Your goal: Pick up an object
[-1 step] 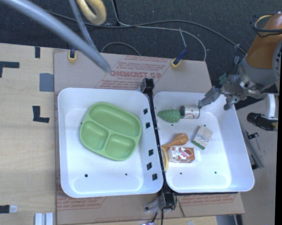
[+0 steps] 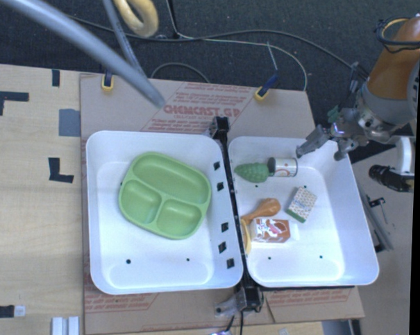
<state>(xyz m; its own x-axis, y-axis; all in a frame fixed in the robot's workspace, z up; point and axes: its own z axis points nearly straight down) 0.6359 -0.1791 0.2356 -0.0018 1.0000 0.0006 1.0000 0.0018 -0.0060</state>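
Above the right bin corner, we see the gripper with fingers apparently spread, empty; every object still awaits pickup.

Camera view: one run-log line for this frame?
gripper: above right bin's far right corner, nothing held | right bin: several small items | left bin: green tray

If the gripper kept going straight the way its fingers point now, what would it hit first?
The gripper points down and to the image's left, toward the small can lying near the right bin's top edge. The can looks first in line, though one slanted view leaves height unclear.
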